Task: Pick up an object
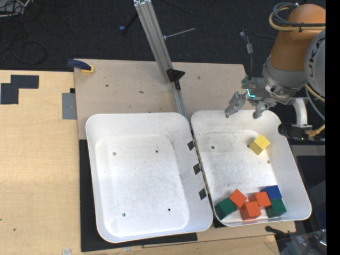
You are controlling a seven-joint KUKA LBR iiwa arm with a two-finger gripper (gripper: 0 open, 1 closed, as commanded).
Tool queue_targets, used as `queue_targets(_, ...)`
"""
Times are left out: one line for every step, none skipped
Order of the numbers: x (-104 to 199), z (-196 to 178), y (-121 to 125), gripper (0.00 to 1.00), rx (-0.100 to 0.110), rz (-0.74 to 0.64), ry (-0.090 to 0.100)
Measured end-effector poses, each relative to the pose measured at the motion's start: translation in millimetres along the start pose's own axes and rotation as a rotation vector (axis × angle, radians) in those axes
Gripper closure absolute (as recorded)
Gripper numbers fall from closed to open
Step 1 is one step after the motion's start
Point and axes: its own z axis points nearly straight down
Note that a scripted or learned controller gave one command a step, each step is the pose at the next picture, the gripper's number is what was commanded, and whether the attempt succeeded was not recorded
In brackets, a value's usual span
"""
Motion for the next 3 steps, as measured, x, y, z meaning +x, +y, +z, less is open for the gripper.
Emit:
queue_targets(0.1, -2.6, 0.8, 0.0, -0.004, -0.002, -0.001)
queue_targets(7.1, 59.3, 5.5, 0.0, 0.001, -0.003, 0.0)
queue_targets(4.1, 111.3, 13.4, 0.0, 0.001, -0.003, -0.001)
